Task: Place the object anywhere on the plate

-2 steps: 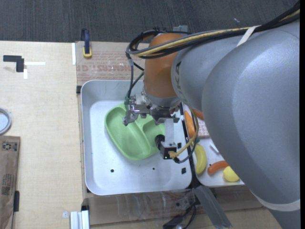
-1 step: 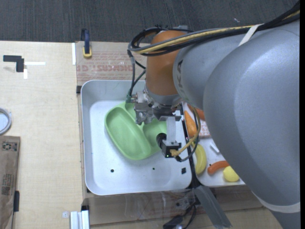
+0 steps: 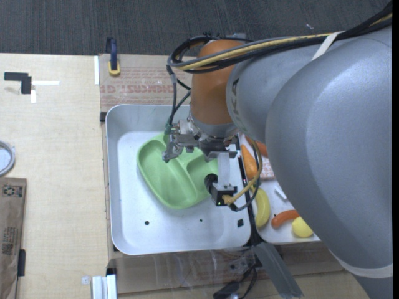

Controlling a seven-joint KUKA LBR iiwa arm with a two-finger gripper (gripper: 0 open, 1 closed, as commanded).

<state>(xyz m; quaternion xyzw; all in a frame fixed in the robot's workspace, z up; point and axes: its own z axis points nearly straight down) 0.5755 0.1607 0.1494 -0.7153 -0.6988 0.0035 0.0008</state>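
Item, bench (image 3: 50, 123): pale wood, bearing at its left edge a metal ring (image 3: 4, 158) and a brown paper packet (image 3: 11, 213), with a black bracket (image 3: 19, 80) near the far left corner and a blue-and-yellow clamp (image 3: 112, 60) on the cardboard strip behind the bins. Item, left bin (image 3: 124, 229): shallow, white, its near half bare. Item, plate (image 3: 168, 176): pale green, divided into compartments, lying tilted toward the bin's far right corner, with part of its right rim hidden under the wrist hardware. Item, gripper (image 3: 176, 147): it hung over the plate's far rim, close above or touching the divider; whether the pincer was released or clenched could not be told, and nothing could be made out between its tips, so the task's object could not be identified or located with certainty. Item, right bin (image 3: 280, 234): mostly covered by the arm (image 3: 324, 142), showing along its left edge an orange piece (image 3: 249, 161), a banana (image 3: 262, 208), a small red-orange piece (image 3: 285, 217) and a yellow lemon-like piece (image 3: 302, 228). Risks, as judged: if the pincer was empty, nothing would land on the plate; a release near the rim could let an object roll off onto the bin floor; a low fingertip could catch the divider and drag or tip the light plate.
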